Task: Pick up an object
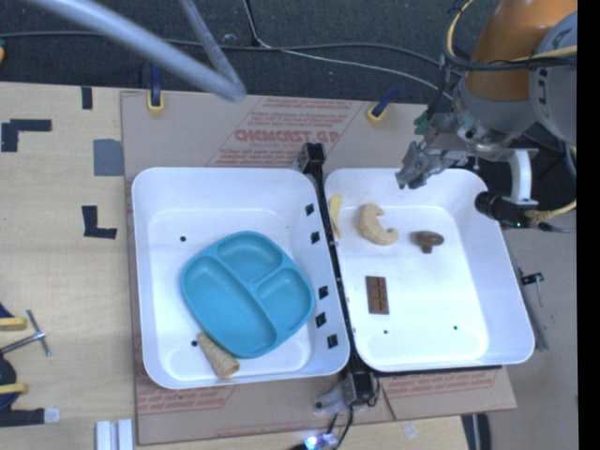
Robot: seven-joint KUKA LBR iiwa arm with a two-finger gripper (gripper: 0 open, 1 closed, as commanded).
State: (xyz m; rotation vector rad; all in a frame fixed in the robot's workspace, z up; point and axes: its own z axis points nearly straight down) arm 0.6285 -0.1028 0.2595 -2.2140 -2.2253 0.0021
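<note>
Blue tray [246, 293], white bins [150, 251], brown choc bar [377, 294], tan croissant [376, 225].

This is a robotics lab or test bench, not a home. A wooden bench [56, 279] at the left of the frame carries black tape marks [92, 221], and a printed cardboard sheet [281, 129] is clamped under two white bins [150, 251]. Cables [309, 54] run across the dark upper part, and a grey metal pole [122, 31] crosses the upper left.
</note>
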